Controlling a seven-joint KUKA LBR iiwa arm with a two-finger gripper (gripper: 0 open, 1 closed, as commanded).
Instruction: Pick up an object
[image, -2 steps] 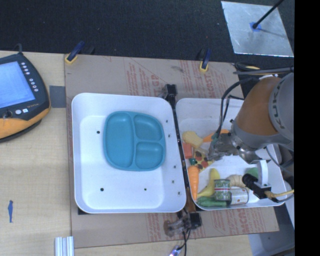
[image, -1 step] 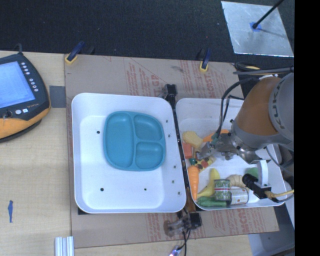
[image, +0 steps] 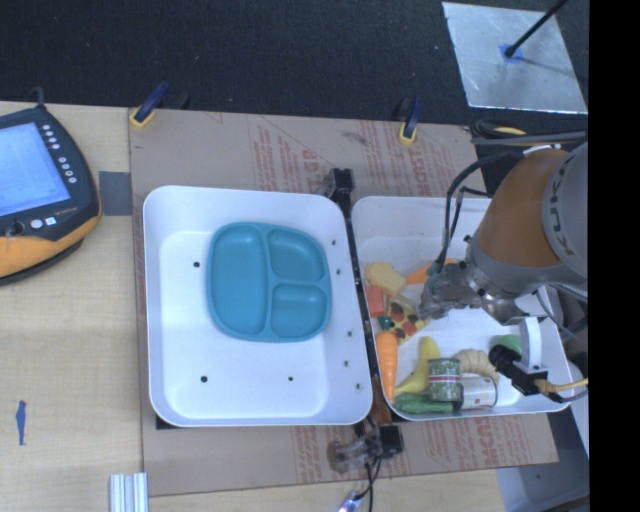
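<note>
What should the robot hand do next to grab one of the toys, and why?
Probably a short drop straight down. The gripper sits low in the right bin, just above the small colourful pieces beside the pale yellow toy. No toy can be seen between its fingers, so going a little lower onto that pile seems the sensible next step before closing.

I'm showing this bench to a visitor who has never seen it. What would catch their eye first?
Probably the teal divided plate, lying alone in the middle of the left white bin. Next, the grey and orange arm reaching in from the right, its gripper low over the right bin, where a jumble of colourful toy food crowds the near left side. An orange-edged tablet sits at the far left of the bench.
</note>
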